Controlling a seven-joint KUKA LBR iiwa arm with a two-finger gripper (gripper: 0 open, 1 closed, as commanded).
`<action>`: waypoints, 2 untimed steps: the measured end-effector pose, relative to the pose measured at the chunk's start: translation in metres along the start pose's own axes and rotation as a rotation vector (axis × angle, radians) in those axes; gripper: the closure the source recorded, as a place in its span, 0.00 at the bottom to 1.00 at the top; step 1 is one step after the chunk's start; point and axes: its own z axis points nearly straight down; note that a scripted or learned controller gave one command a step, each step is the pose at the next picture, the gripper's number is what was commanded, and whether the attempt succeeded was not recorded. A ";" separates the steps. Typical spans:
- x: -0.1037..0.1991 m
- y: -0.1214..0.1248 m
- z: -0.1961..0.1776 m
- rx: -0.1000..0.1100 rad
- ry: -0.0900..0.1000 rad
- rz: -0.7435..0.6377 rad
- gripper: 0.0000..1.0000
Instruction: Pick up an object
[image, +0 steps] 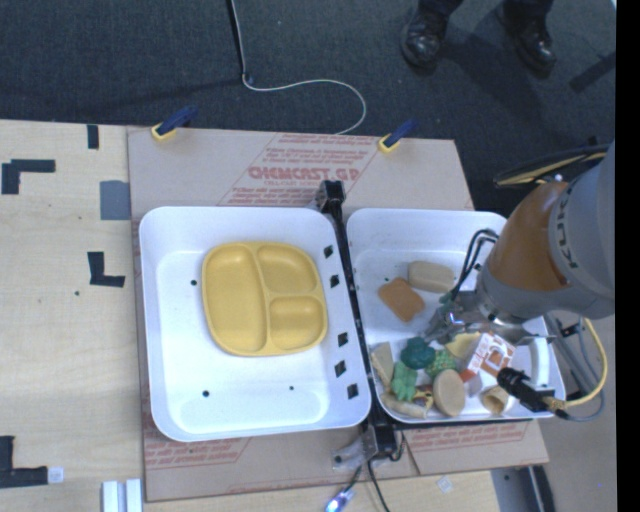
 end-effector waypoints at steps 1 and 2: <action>0.024 0.058 -0.005 -0.004 0.001 -0.004 0.00; 0.014 0.025 -0.005 -0.004 0.001 0.000 0.00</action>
